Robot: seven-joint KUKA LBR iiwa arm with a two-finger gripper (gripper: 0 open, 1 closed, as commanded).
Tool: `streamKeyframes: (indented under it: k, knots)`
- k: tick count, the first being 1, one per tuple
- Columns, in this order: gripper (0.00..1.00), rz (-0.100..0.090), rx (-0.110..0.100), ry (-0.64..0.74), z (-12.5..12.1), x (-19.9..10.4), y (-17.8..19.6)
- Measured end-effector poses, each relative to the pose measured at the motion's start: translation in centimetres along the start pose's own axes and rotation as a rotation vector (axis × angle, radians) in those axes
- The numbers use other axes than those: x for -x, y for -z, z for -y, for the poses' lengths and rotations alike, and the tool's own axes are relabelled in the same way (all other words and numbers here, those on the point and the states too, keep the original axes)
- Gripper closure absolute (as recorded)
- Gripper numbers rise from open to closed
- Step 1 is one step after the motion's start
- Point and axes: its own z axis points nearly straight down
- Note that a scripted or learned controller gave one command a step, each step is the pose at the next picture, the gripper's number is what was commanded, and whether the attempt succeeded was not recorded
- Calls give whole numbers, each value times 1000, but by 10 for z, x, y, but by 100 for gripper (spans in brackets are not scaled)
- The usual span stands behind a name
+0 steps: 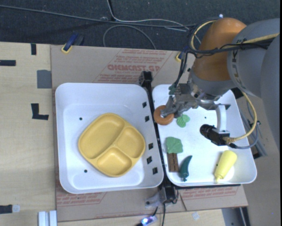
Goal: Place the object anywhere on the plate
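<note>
One orange ring-shaped piece point(163, 116) lies at the left wall of the right bin point(244, 173), just under the claw point(171, 108), which hangs low over it as if for a pick, though whether it is apart, together or clamped on the ring I cannot tell. Near the ring lie a small green piece point(182, 121), a larger green leaf-like piece point(173, 145), a brown block point(173, 162), a teal pepper-like piece point(184, 167) and a yellow piece point(224, 165), so room there is tight. Beyond the ring, over the two bins' touching rims, the yellow plate point(111, 145) sits tilted in the left bin point(65, 126) with bare floor around it, and I judge the carry short, needing only lift enough to pass those rims.
</note>
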Motion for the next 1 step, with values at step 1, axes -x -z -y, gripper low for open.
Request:
streamKeyframes:
  k: [1]
  knots:
    - [100,0,0,0,6,-51,-12]
